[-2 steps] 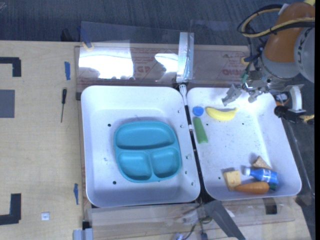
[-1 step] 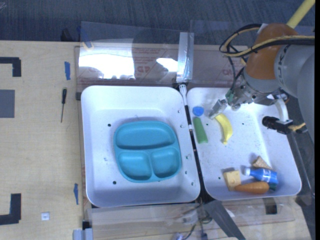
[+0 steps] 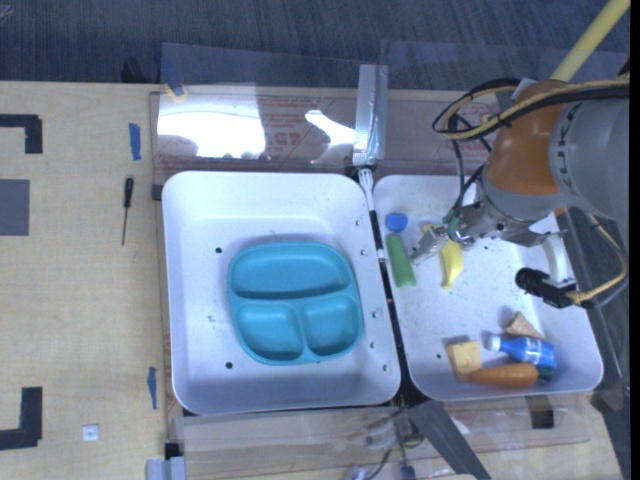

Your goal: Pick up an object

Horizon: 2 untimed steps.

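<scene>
Fingers (image 3: 437, 240) spread open above the right bin (image 3: 580, 368), yellow banana (image 3: 451, 264) just beside them, ungripped

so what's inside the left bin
One blue divided tray with three compartments, lying flat mid-bin. The compartments look bare. The left bin floor under the tray is covered, so anything beneath it cannot be seen.

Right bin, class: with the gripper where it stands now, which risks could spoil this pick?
1. The gripper hangs between the yellow banana and the green block, so it might nudge either one aside.
2. The objects lie near the bin wall, which may hinder a descent.
</scene>
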### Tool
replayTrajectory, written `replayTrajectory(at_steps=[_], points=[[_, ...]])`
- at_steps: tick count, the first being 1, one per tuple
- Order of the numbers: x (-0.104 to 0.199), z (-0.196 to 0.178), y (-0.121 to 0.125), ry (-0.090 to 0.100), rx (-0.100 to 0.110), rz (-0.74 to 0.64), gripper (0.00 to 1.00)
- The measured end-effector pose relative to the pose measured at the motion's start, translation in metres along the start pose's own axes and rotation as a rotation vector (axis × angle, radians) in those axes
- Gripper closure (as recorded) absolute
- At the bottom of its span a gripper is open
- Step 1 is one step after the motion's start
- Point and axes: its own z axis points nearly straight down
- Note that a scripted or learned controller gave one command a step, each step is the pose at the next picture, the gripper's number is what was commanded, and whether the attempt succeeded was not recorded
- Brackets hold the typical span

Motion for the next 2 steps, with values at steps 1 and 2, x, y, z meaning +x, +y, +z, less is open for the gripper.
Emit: replayTrajectory(at_steps=[1,2], points=[[-0.001,-0.013,0.003,-0.003,-0.008,0.001,1.0],[0.071,-0.102,-0.007,0.001,-0.007,0.09,1.0]])
